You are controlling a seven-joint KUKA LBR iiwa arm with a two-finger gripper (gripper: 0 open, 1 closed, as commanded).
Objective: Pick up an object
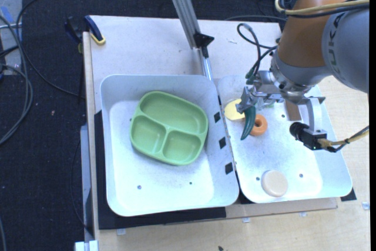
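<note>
My gripper [252,104] hangs over the left part of the right bin [305,179], under the orange-banded wrist. A curved green piece [247,125] dangles from between its fingers, so it is shut on it. A small orange round object [259,126] sits right beside the green piece's lower half; whether the two are joined I cannot tell. A yellow object [233,110] lies just left of the gripper at the bin's left wall. A cream round disc [274,183] rests near the bin's front edge.
The left bin [126,185] holds a light green divided plate [169,127]. A metal pole [183,0] slants down to the gap between the bins. A black cable and connector [308,135] hang off the wrist over the right bin.
</note>
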